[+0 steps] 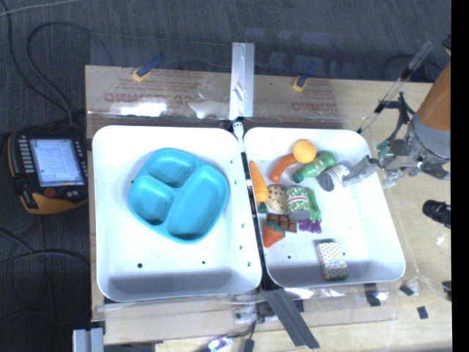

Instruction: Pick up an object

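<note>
Camera view from above: well left of the end effector [343, 176] sits a blue divided dish [178, 193] in the left bin [117, 270]. Nearer, in the right bin [366, 262], lie a carrot [258, 183], a green-labelled can [298, 202] and a patterned block [332, 259]. An orange ball [304, 151] and green bottle [315, 166] lie just beside the end effector; whether it is wide or narrow, I cannot tell
</note>
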`<state>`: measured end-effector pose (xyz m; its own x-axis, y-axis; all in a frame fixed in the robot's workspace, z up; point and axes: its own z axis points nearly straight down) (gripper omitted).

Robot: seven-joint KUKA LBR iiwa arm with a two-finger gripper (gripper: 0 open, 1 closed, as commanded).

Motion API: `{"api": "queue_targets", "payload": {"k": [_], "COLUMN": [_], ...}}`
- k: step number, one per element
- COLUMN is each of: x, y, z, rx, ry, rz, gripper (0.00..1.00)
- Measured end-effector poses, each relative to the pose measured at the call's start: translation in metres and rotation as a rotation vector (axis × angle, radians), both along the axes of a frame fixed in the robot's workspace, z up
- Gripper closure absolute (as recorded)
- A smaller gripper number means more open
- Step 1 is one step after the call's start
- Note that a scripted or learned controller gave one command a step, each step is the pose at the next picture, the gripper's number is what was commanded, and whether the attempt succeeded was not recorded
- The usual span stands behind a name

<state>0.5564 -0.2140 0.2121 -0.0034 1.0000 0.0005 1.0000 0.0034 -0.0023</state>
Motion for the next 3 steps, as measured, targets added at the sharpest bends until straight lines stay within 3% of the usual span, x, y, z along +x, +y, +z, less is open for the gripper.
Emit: {"api": "queue_targets", "payload": {"k": [1,2,3], "x": [-0.021,-0.064,-0.046], "y": [0.003,0.041,0.084], "z": [0.064,-0.044,-0.122], "rx": [-0.002,0.001,-0.005], "ry": [-0.002,0.001,-0.013], "rz": [0.053,0.063,0.116], "gripper": [0.00,0.00,0.00]}}
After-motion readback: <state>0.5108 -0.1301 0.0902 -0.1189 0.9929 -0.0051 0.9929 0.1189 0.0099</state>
